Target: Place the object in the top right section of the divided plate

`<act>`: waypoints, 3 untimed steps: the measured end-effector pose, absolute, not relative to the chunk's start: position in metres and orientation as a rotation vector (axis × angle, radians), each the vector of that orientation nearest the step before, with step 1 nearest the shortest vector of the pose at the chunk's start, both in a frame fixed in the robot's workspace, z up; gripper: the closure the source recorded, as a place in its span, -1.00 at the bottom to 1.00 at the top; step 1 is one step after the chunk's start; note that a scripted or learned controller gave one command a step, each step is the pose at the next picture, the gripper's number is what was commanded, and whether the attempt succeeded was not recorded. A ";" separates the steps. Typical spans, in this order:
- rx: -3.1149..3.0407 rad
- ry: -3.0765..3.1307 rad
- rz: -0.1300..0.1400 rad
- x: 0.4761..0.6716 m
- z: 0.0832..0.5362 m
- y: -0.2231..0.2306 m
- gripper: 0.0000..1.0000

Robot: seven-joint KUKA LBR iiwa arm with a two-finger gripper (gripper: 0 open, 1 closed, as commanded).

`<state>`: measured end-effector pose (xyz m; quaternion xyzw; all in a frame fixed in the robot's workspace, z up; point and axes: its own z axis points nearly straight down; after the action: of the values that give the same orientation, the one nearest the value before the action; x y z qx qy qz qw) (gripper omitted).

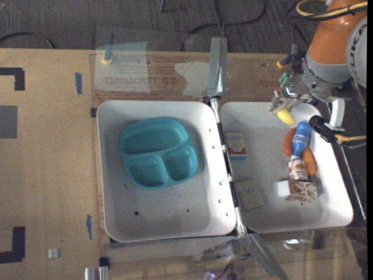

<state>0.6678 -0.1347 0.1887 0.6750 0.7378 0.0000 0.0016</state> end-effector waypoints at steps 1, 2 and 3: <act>2.277 2.160 0.001 0.667 0.130 -0.095 1.00; 2.204 2.236 0.003 0.662 0.185 0.016 1.00; 2.444 1.973 0.001 0.666 0.150 0.100 1.00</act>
<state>0.6661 0.1003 0.1503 0.7782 0.6280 0.0005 0.0003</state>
